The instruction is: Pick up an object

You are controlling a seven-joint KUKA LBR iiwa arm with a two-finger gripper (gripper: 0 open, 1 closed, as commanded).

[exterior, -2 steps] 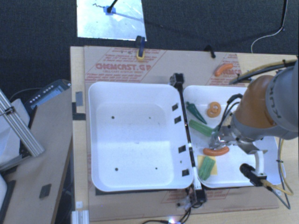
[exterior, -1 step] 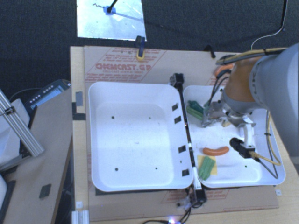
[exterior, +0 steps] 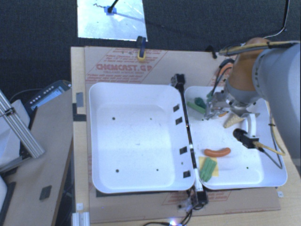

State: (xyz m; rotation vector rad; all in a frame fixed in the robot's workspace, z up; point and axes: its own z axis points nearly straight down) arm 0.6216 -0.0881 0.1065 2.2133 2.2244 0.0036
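My gripper (exterior: 213,111) hangs low over the far left part of the right bin (exterior: 270,175). Just to its left lies a green object (exterior: 197,104), close to the gripper tip; whether they touch I cannot tell. A cream cone-shaped piece (exterior: 233,121) lies right of the gripper. An orange sausage (exterior: 217,151) lies in the middle of the right bin. Nearer the front sits a green piece (exterior: 208,169) on a yellow one (exterior: 216,170).
The left bin (exterior: 99,173) stands beside the right one, with a black-clipped divider (exterior: 186,131) between them. The grey arm (exterior: 277,74) covers the right bin's far right corner. A white curved piece (exterior: 251,124) lies near the cone.
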